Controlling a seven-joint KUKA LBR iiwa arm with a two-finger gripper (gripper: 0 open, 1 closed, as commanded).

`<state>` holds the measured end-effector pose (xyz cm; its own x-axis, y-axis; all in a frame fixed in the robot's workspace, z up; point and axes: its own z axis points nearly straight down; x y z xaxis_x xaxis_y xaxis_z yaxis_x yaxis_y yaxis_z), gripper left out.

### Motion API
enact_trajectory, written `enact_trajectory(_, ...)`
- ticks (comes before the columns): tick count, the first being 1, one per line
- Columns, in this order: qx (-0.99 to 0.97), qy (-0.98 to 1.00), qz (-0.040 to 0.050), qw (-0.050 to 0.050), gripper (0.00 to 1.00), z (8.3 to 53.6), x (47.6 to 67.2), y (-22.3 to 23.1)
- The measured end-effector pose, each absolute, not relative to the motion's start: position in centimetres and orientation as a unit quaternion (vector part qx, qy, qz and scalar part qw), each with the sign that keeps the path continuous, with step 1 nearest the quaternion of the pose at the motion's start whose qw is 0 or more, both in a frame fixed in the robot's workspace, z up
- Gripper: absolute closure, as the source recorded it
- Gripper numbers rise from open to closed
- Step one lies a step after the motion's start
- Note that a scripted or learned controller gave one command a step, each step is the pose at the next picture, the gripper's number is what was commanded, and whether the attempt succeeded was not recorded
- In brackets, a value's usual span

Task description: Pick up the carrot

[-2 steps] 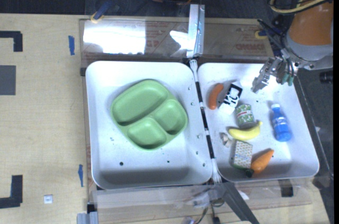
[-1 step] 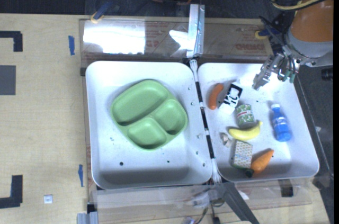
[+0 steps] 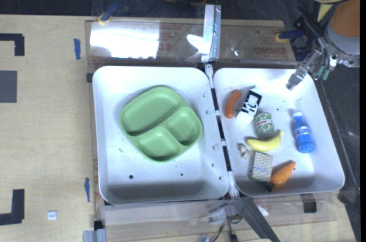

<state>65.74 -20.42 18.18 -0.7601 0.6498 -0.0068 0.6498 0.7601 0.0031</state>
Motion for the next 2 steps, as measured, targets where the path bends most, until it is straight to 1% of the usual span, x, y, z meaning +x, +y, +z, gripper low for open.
enact_trajectory(1, 0.384, 0.923, 0.0005, 0.001, 1.0, 11.9, 64.6, -20.4)
enact_trajectory(2, 0.446, 0.895, 0.0003, 0.003, 1.0, 12.4, 64.8, -22.1)
